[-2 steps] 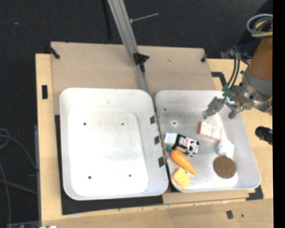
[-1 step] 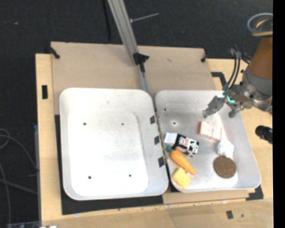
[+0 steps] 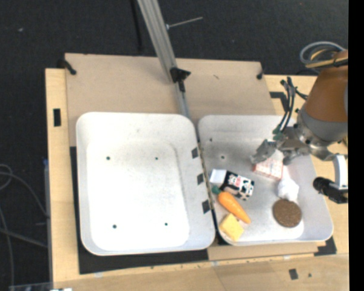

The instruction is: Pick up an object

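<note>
A pale wooden bench [image 3: 127, 83] stands on dark carpet and carries two shallow white plastic bins side by side, with a slanted grey metal rail [image 3: 158, 29] rising from behind the seam between them. The left bin [image 3: 133, 180] shows a few small dark specks on its floor. In the right bin [image 3: 230, 138], near the dividing wall, lies a small white-and-black printed package [image 3: 233, 182]; just below it sits an orange plastic carrot [image 3: 233, 206], its lower end touching a yellow block [image 3: 232, 227] at the bin's front edge. Further right rest a flat white-and-red packet [image 3: 269, 170], a crumpled white lump [image 3: 287, 190] and a round brown disc [image 3: 287, 213]. The grey arm with its orange band [image 3: 324, 108] reaches in from the right, its two-finger gripper [image 3: 273, 153] low over the top edge of the white-and-red packet. How far the pincer is open, and whether it has hold of anything, cannot be told from this angle.
</note>
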Tool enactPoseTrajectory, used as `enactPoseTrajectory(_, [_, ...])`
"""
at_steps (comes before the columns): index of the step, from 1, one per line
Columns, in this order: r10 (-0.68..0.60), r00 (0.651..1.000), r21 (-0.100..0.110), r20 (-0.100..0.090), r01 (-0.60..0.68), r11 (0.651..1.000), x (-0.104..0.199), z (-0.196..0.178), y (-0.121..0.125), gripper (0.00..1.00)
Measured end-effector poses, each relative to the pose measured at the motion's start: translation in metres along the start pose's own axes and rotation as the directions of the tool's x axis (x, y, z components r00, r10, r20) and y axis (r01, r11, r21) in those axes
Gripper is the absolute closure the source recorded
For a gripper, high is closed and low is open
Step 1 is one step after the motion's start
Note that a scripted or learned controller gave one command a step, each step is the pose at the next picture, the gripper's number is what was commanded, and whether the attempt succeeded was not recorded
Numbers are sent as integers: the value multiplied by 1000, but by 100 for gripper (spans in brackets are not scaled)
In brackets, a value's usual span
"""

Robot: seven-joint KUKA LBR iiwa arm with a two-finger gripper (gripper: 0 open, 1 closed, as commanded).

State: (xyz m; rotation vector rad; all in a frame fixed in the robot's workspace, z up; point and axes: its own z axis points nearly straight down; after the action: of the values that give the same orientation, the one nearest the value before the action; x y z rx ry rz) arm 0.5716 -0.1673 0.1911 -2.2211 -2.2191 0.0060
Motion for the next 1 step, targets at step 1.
enactPoseTrajectory(1, [1,1000,-1,0,-1,1000,1,43,-4,0])
